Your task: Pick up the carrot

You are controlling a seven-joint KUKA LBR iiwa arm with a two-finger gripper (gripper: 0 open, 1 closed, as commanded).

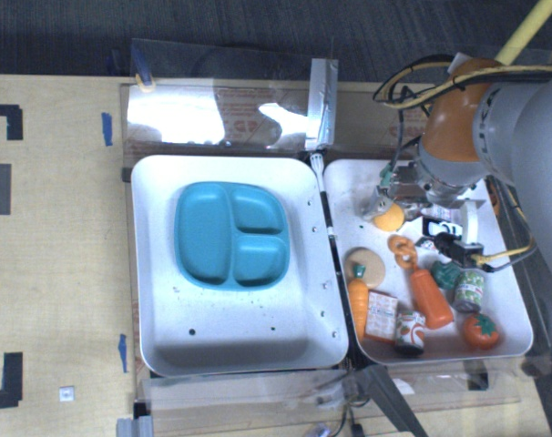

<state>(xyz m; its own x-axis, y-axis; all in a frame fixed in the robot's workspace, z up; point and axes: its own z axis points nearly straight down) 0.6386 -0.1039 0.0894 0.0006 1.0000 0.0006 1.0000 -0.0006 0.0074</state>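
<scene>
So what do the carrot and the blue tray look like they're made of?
The small orange tapered carrot, in the right white bin, looks like moulded plastic toy food: uniform colour, smooth surface. The blue three-compartment tray also looks like plastic, smooth with a soft sheen, though the view can't confirm either.

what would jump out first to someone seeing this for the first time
The bright blue three-compartment plastic tray lying alone in the left white bin catches the eye first. Next comes the jumble of toy food in the right white bin, with the orange carrot by its left wall and a red tomato near its lower right corner. The grey arm's tool hangs over that bin's upper part.
</scene>
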